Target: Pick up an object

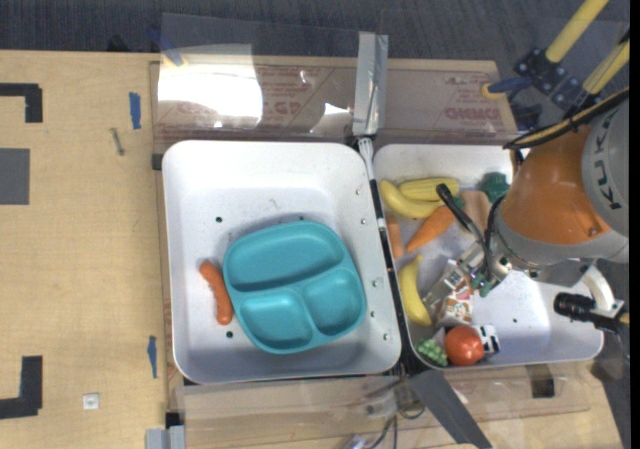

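My gripper hangs low over the middle of the right bin, below the orange wrist band. Under and around it lie a yellow banana at the back, an orange carrot, a second banana along the left wall, and a small printed packet just beneath the gripper. A red tomato rests at the front edge beside some green pieces. The arm hides the right-hand part of the bin.
The left bin holds a teal divided plate and an orange sausage to its left. A green toy and a black utensil lie at the back of the right bin. A small white-and-black object sits by the tomato.
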You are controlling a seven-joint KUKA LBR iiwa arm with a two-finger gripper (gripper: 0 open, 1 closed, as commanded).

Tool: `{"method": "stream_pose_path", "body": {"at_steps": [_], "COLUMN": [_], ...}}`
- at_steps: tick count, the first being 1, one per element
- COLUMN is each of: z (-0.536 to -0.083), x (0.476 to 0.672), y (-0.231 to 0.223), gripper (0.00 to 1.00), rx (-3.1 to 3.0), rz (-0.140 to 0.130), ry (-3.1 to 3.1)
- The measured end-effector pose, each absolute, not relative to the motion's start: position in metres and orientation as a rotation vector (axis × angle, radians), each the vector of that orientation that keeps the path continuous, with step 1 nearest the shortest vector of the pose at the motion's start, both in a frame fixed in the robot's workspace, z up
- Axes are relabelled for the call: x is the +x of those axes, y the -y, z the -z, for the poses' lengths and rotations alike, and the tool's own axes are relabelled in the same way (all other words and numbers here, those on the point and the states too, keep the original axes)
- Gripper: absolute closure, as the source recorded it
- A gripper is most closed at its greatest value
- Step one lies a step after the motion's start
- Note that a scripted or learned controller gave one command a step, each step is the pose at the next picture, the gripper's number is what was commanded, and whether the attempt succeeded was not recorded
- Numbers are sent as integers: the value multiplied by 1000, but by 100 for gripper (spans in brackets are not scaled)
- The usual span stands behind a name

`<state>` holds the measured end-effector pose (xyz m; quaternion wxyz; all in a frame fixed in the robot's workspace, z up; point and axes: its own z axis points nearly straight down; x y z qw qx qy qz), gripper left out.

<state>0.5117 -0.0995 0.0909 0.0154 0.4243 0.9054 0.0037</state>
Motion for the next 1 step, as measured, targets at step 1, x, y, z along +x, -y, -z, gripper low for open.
{"method": "stream_pose_path", "body": {"at_steps": [1], "z": [-97], "x": [499], "y": [107], "gripper": [0], "rx": [1440], "rz": [-25], "ry": [-2728]}}
